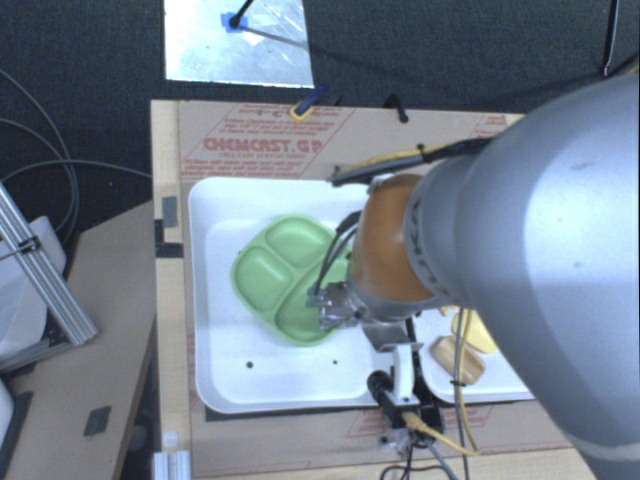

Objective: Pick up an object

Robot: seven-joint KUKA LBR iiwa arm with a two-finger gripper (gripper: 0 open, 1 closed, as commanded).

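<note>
A light green divided plate [285, 273] lies in the left white bin [262, 373], a little left of the bin's middle. My gripper [333, 313] hangs low over the plate's right lower rim, below the orange band of the arm. The wrist covers that part of the plate. The grey arm hides most of the right bin.
In the right bin [500, 393], a tan piece [458, 360] and a yellow piece [478, 335] show beside the arm. A cardboard sheet [260, 143] lies under the bins. A shiny square sheet [238, 28] lies on the dark floor behind. A metal frame [40, 278] stands at the left.
</note>
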